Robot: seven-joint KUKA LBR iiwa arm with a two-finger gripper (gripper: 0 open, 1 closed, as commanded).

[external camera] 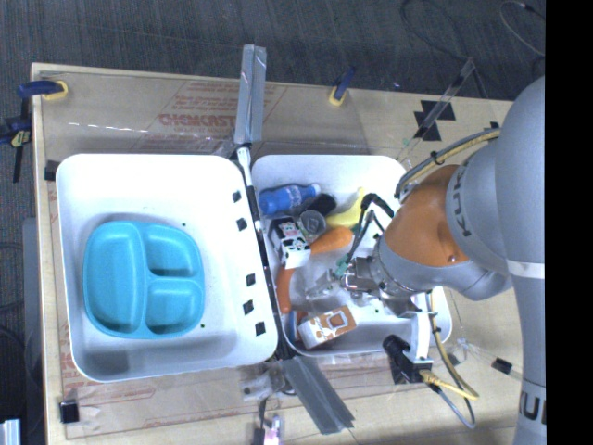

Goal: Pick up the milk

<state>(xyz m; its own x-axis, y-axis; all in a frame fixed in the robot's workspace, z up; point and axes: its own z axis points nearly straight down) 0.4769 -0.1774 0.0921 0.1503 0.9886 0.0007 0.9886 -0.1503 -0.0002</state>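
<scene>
The gripper hangs low inside the right-hand shallow white plastic bin, at the end of the grey arm with its orange band; from this slant above I cannot tell how it is set, and nothing is plainly caught in it. Taking the gripper as the landmark, the small white carton with black print that I judge to be the milk lies just to its left and a little farther up the bin, tilted among the clutter. Touching that carton on the gripper's side is an orange carrot-shaped toy; beyond these, farther from the gripper, sit a blue plastic bottle and a yellow banana-like piece. Nearer the bin's front rim, below the gripper, lies a white-and-orange printed packet. Well left of the gripper, the other white bin holds a turquoise divided plastic tray. The step looks like the approach: next the gripper likely needs to shift left over the carton and descend clear of the carrot.
</scene>
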